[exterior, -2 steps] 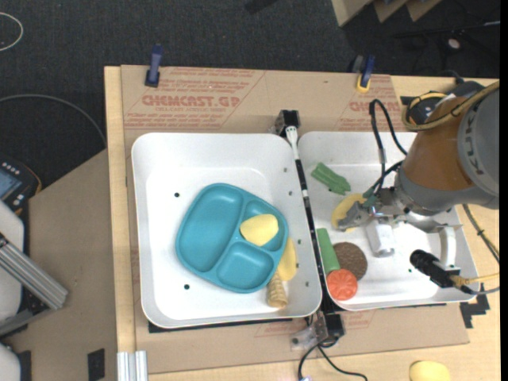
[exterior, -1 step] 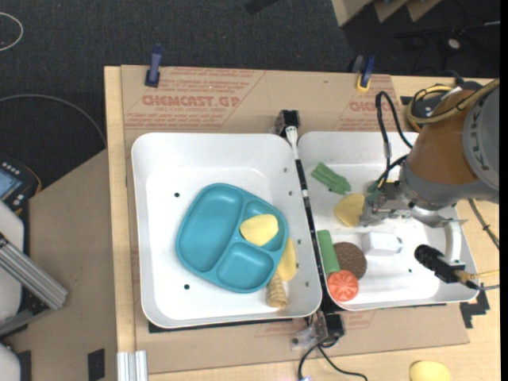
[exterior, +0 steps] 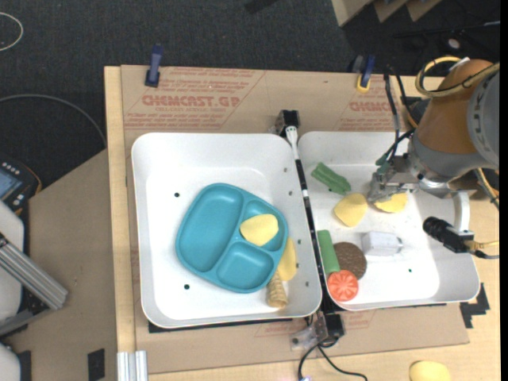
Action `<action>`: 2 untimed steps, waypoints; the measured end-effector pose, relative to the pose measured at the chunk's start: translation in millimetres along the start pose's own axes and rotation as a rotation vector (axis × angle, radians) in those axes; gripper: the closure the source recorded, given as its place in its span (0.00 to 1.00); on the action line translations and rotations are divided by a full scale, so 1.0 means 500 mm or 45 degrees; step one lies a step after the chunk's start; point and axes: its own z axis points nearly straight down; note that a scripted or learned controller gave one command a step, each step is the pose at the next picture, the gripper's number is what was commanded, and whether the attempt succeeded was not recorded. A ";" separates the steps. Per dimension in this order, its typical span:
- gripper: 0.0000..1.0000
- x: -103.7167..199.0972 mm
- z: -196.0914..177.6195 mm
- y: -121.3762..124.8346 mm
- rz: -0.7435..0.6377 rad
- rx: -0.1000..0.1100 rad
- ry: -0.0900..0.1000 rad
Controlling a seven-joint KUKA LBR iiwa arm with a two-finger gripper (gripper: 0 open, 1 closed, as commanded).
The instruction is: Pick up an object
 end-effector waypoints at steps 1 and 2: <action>1.00 0.154 -0.153 0.044 -0.009 -0.005 0.005; 1.00 0.394 -0.187 0.039 -0.015 0.001 0.011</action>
